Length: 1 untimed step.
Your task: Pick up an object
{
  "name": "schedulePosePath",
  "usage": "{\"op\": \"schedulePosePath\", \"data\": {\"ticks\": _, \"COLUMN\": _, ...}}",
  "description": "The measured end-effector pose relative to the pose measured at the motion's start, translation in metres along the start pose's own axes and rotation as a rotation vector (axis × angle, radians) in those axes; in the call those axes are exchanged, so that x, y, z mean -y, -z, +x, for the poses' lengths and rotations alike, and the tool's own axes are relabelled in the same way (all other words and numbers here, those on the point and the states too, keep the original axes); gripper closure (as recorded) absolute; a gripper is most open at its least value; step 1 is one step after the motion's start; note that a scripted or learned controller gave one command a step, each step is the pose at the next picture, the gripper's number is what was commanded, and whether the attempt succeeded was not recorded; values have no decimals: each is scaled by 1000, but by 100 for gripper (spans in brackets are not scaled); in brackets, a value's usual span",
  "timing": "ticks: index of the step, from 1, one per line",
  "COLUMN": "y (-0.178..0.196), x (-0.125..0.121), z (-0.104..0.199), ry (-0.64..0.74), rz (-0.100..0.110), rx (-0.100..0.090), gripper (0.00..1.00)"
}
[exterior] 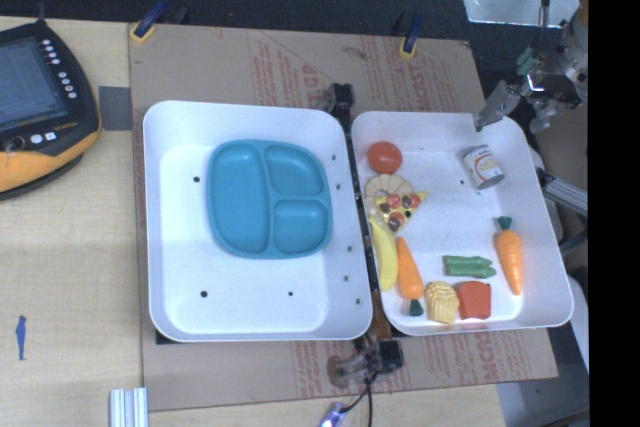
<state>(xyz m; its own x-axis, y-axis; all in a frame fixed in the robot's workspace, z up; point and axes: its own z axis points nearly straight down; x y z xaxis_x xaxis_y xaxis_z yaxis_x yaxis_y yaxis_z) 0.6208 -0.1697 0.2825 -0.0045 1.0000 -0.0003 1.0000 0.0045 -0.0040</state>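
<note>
Camera view: two-finger gripper point(512, 101) sits at the top-right corner of the right white bin point(545, 245), fingers spread apart with nothing between them, just up and right of the small grey tin can point(483, 166) lying tilted on the bin floor. Can looks like the nearest target: judged light, rigid, smooth-sided and prone to rolling, so pinch across its short cylindrical body. Left white bin point(160, 245) holds a blue plastic divided plate point(268, 197), well apart from the gripper.
</note>
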Motion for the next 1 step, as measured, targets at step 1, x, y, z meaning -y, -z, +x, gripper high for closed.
{"op": "schedulePosePath", "data": {"ticks": 1, "y": -144, "x": -12, "z": -2, "ry": 1, "rz": 5, "rx": 0, "gripper": 0}}
